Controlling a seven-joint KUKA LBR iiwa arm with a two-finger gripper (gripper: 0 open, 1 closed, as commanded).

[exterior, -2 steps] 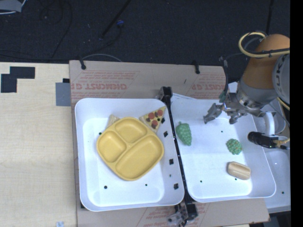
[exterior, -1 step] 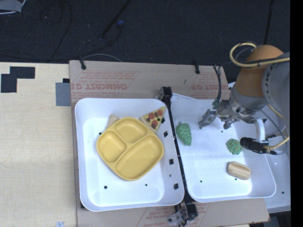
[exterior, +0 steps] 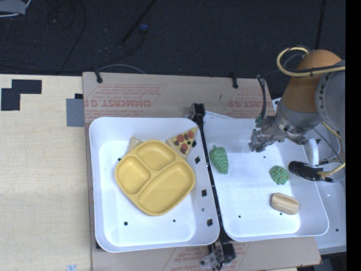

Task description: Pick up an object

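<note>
My gripper (exterior: 258, 142) hangs over the back part of the right bin (exterior: 242, 230), with the grey arm and its orange band reaching in from the right. A green bunch of grapes (exterior: 219, 158) lies to its lower left, near the divider between the bins. A smaller green bunch (exterior: 278, 174) lies to its lower right. A tan bread roll (exterior: 284, 203) rests near the bin's front right. All three lie on the bin floor, apart from the gripper.
In the left bin (exterior: 107, 219), a yellow divided plate (exterior: 155, 176) lies tilted, with a toy pizza slice (exterior: 184, 140) at its back right edge. A black clamp strip (exterior: 204, 168) runs between the bins. Cardboard lies under both.
</note>
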